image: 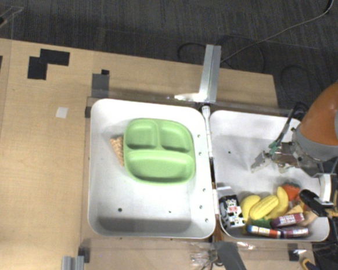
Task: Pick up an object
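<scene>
My gripper point(263, 155) hangs over the bare upper middle of the right bin point(239, 128), at the end of the grey arm with its orange band point(327, 118). Its two fingers stand apart, open, with nothing between them. Below it, along the bin's front edge, lie yellow bananas point(262, 206), a small black-and-white block point(229, 209), an orange piece point(291, 192) and a few markers point(278, 231). The gripper is clear of all of these objects.
The left bin point(102, 202) holds a green divided plate point(158, 150) with a tan object point(117, 149) peeking out at its left side. A metal post point(210, 73) stands behind the rim shared by the two bins.
</scene>
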Motion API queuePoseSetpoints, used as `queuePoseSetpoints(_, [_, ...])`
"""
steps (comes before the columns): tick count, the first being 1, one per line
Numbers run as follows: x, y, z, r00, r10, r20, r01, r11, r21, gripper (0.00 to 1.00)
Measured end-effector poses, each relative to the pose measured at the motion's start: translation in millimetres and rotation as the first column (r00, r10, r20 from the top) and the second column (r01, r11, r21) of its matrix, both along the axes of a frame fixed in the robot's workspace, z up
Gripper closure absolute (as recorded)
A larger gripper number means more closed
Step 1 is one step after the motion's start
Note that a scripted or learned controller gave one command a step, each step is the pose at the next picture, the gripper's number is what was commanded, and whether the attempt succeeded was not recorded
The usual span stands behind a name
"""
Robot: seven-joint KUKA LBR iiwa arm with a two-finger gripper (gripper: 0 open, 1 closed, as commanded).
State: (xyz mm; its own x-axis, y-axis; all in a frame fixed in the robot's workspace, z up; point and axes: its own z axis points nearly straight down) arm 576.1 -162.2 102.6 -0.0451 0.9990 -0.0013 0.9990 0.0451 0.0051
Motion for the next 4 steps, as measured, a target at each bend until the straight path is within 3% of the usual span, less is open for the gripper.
queuePoseSetpoints(1, [80,50,-14,0.993,0.115,0.007,-0.115,0.993,-0.001,0.0])
queuePoseSetpoints(2, [-8,57,-10,1.0,-0.006,0.0,0.006,1.0,0.001,0.0])
queuePoseSetpoints(3, [-17,62,-2,0.97,-0.245,-0.002,0.245,0.97,0.002,0.0])
queuePoseSetpoints(4, [9,123,84,0.993,-0.117,0.001,0.117,0.993,0.002,0.0])
